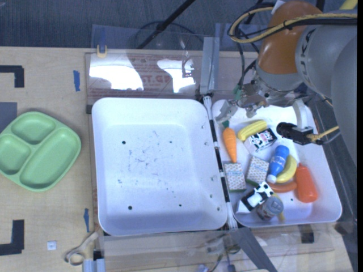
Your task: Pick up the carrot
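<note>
The carrot (229, 143), small and orange, lies lengthwise along the left wall of the right bin (326, 208), near its far end. My gripper (239, 103) hangs just beyond the carrot's far tip, a little to its right, under the orange wrist band. Nothing shows in its grasp.
Crowding the right bin beside the carrot are a yellow banana (252, 129), a black-and-white carton (262, 140), a blue bottle (278, 161), two patterned sachets (234, 175) and a red-orange piece (306, 184). The left bin (153, 163) adjoins it. A green divided plate (37, 150) sits far left.
</note>
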